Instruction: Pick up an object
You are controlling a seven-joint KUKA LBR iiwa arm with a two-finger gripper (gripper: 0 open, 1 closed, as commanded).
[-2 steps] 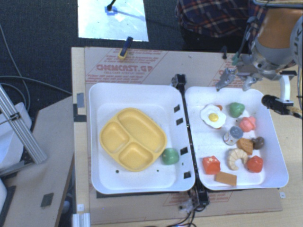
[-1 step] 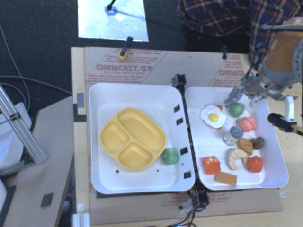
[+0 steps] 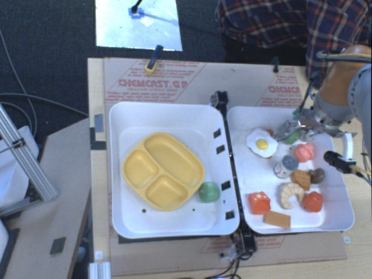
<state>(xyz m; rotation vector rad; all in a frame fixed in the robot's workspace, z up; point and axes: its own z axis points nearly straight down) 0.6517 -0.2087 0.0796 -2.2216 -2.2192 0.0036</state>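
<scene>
My gripper (image 3: pixel 292 130) hangs low over the back of the right bin (image 3: pixel 337 221), reaching in from the right. Its tip sits on or just above a small green thing (image 3: pixel 293 138), which is mostly hidden under it. A fried egg toy (image 3: pixel 261 143) lies just to the left, and a pink piece (image 3: pixel 303 151) just in front. Nearer the front lie a small grey can (image 3: pixel 285 166), a brown wedge (image 3: pixel 301 178), a dark mushroom (image 3: pixel 317 175), a pale croissant (image 3: pixel 289 193), a red cube (image 3: pixel 259 202), a red tomato (image 3: pixel 313 201) and a tan block (image 3: pixel 276 219).
The left bin (image 3: pixel 128 121) holds a yellow divided plate (image 3: pixel 163 170) and a green ball (image 3: pixel 208 192) at its front right. A black divider (image 3: pixel 226 150) runs between the bins. A person in a plaid shirt (image 3: pixel 279 10) stands behind the bench.
</scene>
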